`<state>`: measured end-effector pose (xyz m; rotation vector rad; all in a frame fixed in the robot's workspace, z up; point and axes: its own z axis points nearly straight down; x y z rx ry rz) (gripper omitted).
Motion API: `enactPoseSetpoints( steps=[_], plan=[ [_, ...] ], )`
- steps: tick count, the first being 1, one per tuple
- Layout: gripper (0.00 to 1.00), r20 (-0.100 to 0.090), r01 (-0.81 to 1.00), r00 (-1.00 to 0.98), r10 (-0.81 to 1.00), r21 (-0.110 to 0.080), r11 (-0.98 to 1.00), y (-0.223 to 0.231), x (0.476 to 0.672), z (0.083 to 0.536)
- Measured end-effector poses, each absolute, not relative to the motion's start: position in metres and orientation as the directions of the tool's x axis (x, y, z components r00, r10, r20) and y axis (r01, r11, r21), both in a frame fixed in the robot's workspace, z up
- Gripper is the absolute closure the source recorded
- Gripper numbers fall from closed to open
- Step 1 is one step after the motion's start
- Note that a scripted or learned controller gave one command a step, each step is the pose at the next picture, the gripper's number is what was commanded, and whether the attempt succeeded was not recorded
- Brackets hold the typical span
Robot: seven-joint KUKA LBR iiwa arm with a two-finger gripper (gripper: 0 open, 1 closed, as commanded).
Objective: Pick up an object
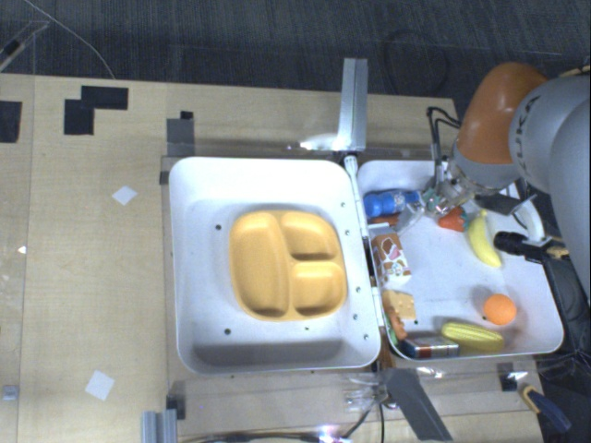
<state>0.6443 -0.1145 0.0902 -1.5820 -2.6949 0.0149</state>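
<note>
Pincer point(441, 201): low in the right bin point(545, 340), upper part, grip state impossible to tell; small red item point(451, 219) beneath, partly hidden. Blue bottle point(386, 201) just left of it. Yellow banana point(484, 240) lower right of it. Orange ball point(500, 309) near bin's lower right. Yellow divided tray point(284, 264): left bin point(199, 247).

— What sort of place is this?
— A robotics lab: beside the left white bin point(268, 178), black tape marks point(92, 107) on a plywood bench point(83, 275), metal brackets point(354, 104), loose cables point(55, 26).
</note>
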Motion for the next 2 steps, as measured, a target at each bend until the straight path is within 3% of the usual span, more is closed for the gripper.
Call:
enactPoseSetpoints(
  steps=[1,2],
  plan=[
    [0.00,0.018,0.960,-0.275,0.961,-0.044,0.275,-0.1061,0.6600,0.0904],
    [0.00,0.024,0.837,-0.544,0.839,-0.057,0.544,-0.1141,0.6551,0.0912]
  ],
)
